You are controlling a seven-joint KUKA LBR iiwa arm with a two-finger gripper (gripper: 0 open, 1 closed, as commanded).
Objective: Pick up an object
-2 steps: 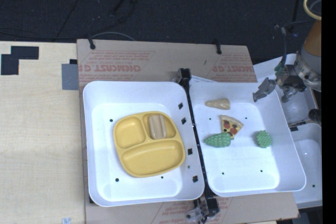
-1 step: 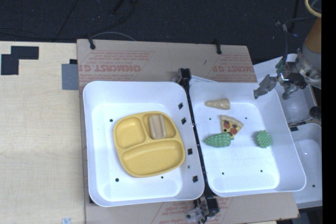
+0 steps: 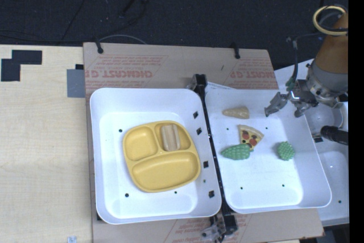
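We see the grey two-finger gripper [image 3: 282, 102], jaws apart and empty, over the right white bin [image 3: 318, 193]. We judge it could miss the pale tan wedge [image 3: 236, 112] or nudge the pizza-slice toy [image 3: 250, 135] aside.

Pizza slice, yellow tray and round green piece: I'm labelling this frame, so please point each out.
Pizza slice [image 3: 250, 135]: camera view, middle of its topping.
Yellow tray [image 3: 162, 168]: camera view, floor of its large compartment.
Round green piece [image 3: 286, 151]: camera view, centre of its bumpy top.
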